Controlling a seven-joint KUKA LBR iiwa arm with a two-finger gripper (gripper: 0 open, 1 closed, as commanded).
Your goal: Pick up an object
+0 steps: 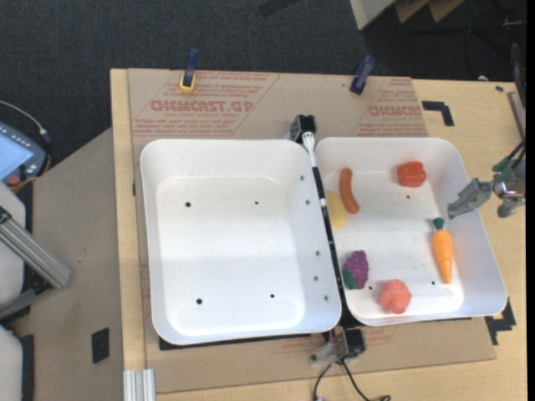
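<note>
Bins first: I see two shallow white trays side by side on the bench, the left bin point(226, 241) bare apart from a few dark dots on its floor, the right bin point(468, 224) holding all the objects. Near its far right corner sits a red-orange pepper-like piece point(410, 174). Toward the far left of that bin a sausage point(349, 190) lies at a slant, and a yellow piece point(336, 210) rests just beside it against the divider wall. Closer to me, a purple bunch of grapes point(357, 268) with a bit of green at its base sits near the left wall, and a pink-red lumpy fruit point(394, 296) lies just beside it toward the near edge. On the right side a carrot point(443, 255) lies lengthwise, green top pointing away from me, close to the right wall.

From my screen the gripper point(485, 195) sits at the right rim of the right bin, above the wall, well up from the carrot and to the right of the pepper piece. One grey finger point(468, 197) points left over the bin edge. Nothing is visibly between the fingers; whether they are spread or closed I cannot tell from this angle.

Blue clamps point(191, 72) hold the cardboard sheet point(251, 103) at the far edge.
</note>
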